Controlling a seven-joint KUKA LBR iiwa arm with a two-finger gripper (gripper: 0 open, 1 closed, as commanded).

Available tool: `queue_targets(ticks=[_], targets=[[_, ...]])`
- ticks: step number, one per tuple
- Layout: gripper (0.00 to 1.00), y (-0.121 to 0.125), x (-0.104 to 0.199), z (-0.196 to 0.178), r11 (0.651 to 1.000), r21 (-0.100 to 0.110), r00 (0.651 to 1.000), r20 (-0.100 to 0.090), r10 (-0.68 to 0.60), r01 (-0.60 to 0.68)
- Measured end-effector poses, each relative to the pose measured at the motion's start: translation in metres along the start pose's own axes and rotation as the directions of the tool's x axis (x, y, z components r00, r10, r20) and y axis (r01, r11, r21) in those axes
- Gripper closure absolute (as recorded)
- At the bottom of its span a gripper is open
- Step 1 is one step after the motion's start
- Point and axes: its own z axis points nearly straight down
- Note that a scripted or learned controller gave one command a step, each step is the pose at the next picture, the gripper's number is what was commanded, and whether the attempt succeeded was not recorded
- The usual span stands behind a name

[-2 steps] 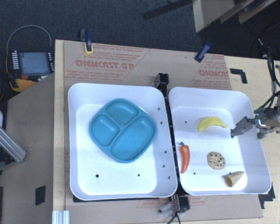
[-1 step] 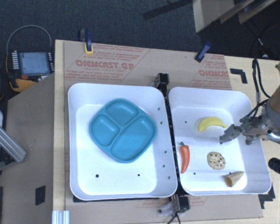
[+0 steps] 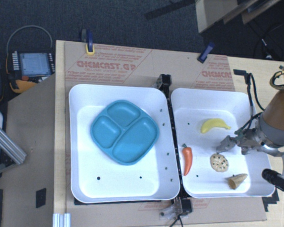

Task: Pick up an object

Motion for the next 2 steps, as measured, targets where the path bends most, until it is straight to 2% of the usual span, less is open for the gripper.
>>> queue_targets(ticks=[1, 2], targets=[[1.00, 0.001, 0.000, -0.013, 1.000, -0.005, 1.000, 0.003, 0.000, 0.000], [1.00, 0.003, -0.002, -0.073, 1.000, -0.006, 1.000, 0.003, -0.001, 0.001]])
